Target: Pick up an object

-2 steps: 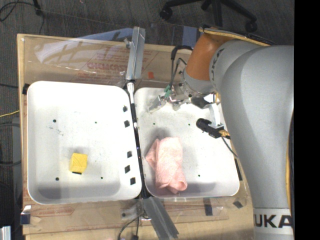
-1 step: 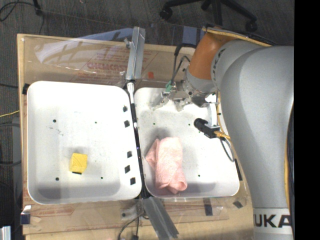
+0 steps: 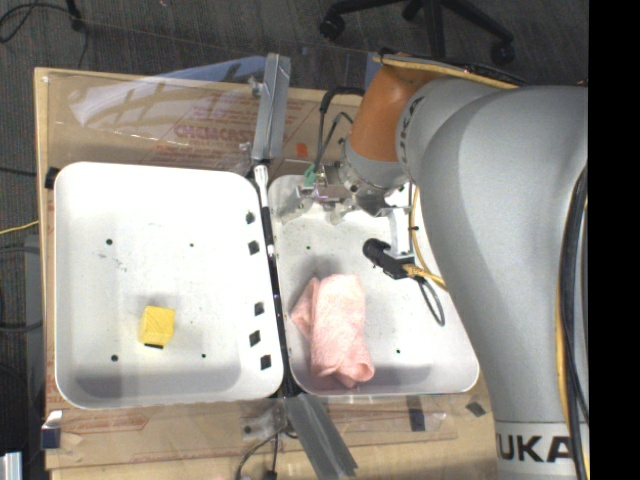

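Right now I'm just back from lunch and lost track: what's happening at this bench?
A grey robot arm reaches in over the right bin, its pincer near that bin's far corner. A pink cloth lies bunched at the bin's near side, apart from the pincer. A small yellow block sits in the left bin. Nothing is visibly picked up.

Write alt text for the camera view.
A grey arm reaches over the right bin, its end effector near the far left corner. A pink cloth lies there; a yellow block sits in the left bin.
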`<control>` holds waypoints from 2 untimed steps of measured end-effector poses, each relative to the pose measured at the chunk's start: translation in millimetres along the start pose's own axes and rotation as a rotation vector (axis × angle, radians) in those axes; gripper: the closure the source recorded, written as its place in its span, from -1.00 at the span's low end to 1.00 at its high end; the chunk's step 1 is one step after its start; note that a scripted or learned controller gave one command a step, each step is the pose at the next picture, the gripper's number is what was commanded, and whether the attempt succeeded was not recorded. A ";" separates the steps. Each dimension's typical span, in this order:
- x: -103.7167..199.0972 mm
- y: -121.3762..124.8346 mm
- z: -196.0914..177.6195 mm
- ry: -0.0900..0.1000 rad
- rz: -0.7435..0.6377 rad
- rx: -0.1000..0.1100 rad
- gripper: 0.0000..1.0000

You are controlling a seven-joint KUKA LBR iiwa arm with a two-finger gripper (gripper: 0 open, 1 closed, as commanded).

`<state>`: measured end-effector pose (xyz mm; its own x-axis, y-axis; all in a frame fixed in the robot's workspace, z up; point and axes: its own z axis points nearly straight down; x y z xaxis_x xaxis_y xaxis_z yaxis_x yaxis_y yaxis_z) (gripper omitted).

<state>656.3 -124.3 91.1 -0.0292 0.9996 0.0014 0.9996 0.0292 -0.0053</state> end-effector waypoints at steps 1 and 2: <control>2.5 -0.1 0.6 0.001 -0.067 0.003 -1.00; 7.8 -0.8 -0.7 -0.006 -0.107 0.002 -1.00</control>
<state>655.3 -116.5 91.9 -0.1354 0.9908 -0.0040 0.9908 0.1353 -0.0073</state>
